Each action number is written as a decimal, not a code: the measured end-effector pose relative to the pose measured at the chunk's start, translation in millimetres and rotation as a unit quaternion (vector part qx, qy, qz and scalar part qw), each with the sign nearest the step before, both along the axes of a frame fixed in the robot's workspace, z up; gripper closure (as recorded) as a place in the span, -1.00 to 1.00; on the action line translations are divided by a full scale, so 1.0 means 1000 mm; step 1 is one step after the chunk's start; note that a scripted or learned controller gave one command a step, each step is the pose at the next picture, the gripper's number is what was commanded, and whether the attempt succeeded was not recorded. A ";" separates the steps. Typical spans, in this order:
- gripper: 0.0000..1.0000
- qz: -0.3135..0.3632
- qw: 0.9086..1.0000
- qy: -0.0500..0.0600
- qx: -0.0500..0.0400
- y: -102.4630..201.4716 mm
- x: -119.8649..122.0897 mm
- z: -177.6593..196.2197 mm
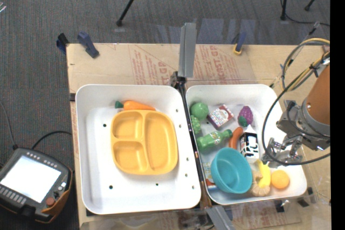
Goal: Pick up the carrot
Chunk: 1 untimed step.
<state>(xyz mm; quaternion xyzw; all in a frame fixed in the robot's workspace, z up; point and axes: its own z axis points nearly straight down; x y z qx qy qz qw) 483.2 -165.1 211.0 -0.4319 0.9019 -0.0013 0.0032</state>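
Teal plastic, a round bowl (231,170) sits at the near edge of the right white bin (269,95), with a yellow banana (263,174) and a small orange fruit (280,179) beside it. The metal two-finger gripper (281,150) hangs just above these; whether its fingers are parted or pressed together cannot be told from this angle, and nothing appears between them. Farther back lie a green bottle (213,140), a green pepper-like toy (199,110) and purple grapes (245,114). In the left white bin (89,121), the yellow three-compartment tray (144,143) rests mid-bin, and the orange carrot with a green top (137,106) lies along the tray's far edge, touching it.
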 end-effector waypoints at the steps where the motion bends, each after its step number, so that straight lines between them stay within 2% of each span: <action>1: 1.00 -0.007 1.000 -0.004 -0.002 -0.048 0.016 0.171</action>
